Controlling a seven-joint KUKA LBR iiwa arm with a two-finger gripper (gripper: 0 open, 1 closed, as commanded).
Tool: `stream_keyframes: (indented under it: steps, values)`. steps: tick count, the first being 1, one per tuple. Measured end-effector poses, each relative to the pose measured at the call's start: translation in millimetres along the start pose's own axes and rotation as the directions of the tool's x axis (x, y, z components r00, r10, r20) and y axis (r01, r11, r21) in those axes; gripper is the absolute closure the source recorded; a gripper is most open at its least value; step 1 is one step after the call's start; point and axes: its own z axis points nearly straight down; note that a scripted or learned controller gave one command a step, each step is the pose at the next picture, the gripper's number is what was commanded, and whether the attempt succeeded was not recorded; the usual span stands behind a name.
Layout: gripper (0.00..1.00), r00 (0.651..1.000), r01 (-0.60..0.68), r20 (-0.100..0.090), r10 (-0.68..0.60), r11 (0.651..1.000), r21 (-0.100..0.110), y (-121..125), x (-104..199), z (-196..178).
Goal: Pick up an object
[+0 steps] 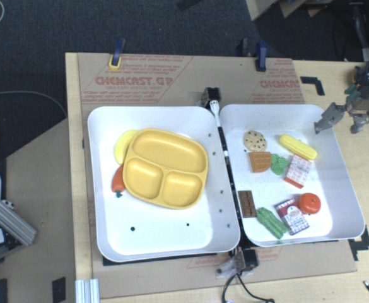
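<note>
Brown bench (171, 81), gripper (342, 117) over right bin's (348, 188) far edge, corn (298, 147) nearby

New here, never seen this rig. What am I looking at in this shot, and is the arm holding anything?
One fixed camera looks down at a slant on a bench with two shallow white bins. The left bin holds a yellow divided tray, with a banana and a red pepper tucked at its left edge. The right bin holds toy food: a cookie, corn, a tomato, a green pickle and small packets. The robot arm's gripper hangs at the right bin's far right corner, nothing between its fingers.
</note>
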Motion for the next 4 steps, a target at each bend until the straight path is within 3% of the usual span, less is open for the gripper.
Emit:
stream_keyframes:
  steps: [1, 4]
  values:
    - [0.00, 1.000, 0.004, 0.004, -0.003, 1.000, -0.014, 2.6, 0.6, -8.1]
    - [0.00, 1.000, 0.005, 0.001, -0.005, 1.000, -0.008, 9.8, 5.6, 120.5]
